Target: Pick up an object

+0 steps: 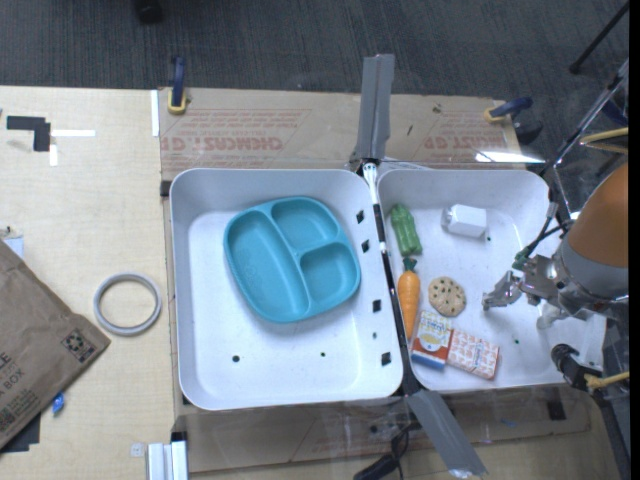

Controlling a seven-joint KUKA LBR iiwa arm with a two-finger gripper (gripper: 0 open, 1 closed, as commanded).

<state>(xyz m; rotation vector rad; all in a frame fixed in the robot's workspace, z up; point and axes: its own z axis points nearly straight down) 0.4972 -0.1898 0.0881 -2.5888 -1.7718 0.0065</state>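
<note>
- Tape roll (127, 302) and a brown cardboard box (35, 343) lie on the bare bench at the lower left, well apart from both bins; neither looks to belong to the job.
- Nearest inside the right bin (535, 190), by its front wall, lies a small red-and-white carton (432, 340) touching a flat red packet (472, 354); just behind them sits a round cookie (446, 295).
- Along that bin's left wall a toy carrot (408, 298) lies lengthwise, with a green vegetable (405, 230) beyond it; a small white block (466, 220) rests near the far wall.
- Level with the cookie, the gripper (502, 296) hangs at the right side of that bin, near the cookie but apart from it; the fingers look narrowly parted, with nothing between them.
- In the left bin (182, 268) a blue divided plate (292, 258) lies alone.
- Judged from this, the pick is not yet done; every object rests on a bin floor; what is left is to close in on one, likely the cookie or the packet, grip it and lift.
</note>
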